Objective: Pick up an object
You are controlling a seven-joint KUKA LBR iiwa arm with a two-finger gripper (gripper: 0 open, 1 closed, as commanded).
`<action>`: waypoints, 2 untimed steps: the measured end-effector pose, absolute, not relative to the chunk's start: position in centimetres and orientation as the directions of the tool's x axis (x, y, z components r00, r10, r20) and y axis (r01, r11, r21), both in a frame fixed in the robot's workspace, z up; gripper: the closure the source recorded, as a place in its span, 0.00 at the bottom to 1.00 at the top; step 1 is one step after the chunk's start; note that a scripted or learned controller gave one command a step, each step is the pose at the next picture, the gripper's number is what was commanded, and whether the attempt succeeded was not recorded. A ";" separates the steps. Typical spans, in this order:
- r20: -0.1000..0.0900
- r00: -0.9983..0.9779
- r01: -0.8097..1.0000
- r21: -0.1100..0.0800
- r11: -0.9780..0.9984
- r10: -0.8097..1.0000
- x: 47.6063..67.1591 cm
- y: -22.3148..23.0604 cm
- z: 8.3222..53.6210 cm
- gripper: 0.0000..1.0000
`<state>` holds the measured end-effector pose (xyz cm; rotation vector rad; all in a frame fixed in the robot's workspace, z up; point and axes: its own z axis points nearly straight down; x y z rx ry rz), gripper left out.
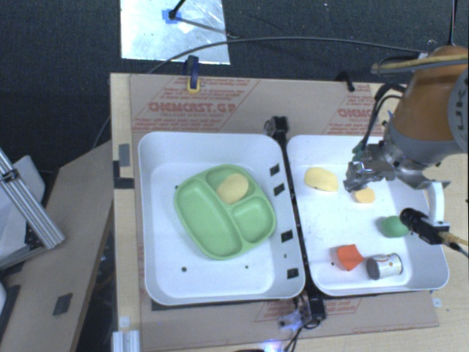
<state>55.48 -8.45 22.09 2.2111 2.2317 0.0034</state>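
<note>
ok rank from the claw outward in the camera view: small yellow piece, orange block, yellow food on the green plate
1. small yellow piece, right bin, just below the claw.
2. orange block, right bin, near the front edge.
3. yellow food, on the green plate in the left bin.

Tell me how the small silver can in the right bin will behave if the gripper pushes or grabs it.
The silver can lies on its side, so a sideways push would probably roll it along the right bin's floor. The orange block beside it might stop a roll that way. Its shiny round wall looks smooth, so it may slip between fingers unless gripped squarely.
</note>
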 end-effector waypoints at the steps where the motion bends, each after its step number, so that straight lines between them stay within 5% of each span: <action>1: 0.002 -0.010 1.000 0.001 0.010 1.000 55.6 -2.9 21.2 1.00; 2: 0.002 -0.010 1.000 0.002 0.010 1.000 55.8 2.7 20.8 1.00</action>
